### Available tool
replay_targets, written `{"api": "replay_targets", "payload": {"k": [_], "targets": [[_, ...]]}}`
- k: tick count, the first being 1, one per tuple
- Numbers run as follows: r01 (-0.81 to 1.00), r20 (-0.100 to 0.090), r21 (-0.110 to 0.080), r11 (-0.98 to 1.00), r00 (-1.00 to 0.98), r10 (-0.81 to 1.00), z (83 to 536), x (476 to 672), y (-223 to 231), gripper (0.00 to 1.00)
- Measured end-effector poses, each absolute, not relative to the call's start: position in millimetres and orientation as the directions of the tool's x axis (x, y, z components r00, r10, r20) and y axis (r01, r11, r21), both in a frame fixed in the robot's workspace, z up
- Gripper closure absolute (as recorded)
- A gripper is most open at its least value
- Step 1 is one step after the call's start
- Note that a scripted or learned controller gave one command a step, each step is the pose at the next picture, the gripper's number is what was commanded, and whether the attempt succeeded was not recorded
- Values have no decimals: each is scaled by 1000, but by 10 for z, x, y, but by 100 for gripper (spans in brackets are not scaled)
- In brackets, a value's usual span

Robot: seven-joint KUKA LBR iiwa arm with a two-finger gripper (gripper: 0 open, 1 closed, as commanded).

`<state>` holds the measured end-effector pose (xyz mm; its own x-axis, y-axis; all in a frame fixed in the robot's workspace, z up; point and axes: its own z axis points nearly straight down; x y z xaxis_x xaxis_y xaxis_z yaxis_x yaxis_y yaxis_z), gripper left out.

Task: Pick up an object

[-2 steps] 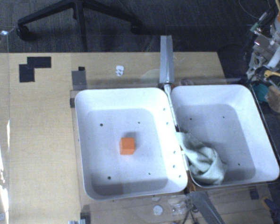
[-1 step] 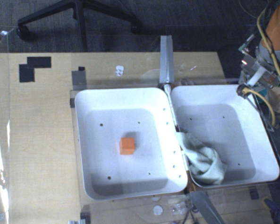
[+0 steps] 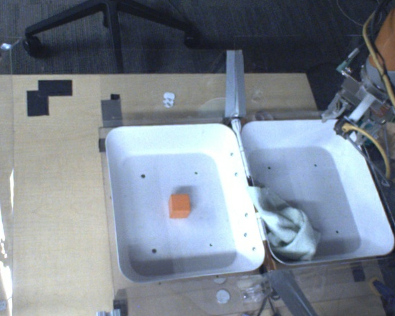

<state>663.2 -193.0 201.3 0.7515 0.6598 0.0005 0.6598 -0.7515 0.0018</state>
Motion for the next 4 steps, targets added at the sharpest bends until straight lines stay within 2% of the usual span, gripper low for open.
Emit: {"api": "replay_targets", "payload": {"k": [1, 2, 3, 4], "targets": [[566, -5, -2, -825, 825, 566, 862, 6617, -1898, 0], [572, 0, 5, -820, 820, 572, 987, 6647, -1879, 100], [799, 2, 3, -601, 601, 799, 1602, 6530, -1669, 100], [678, 2, 4, -735, 735, 678, 1827, 6681, -1864, 100]]}}
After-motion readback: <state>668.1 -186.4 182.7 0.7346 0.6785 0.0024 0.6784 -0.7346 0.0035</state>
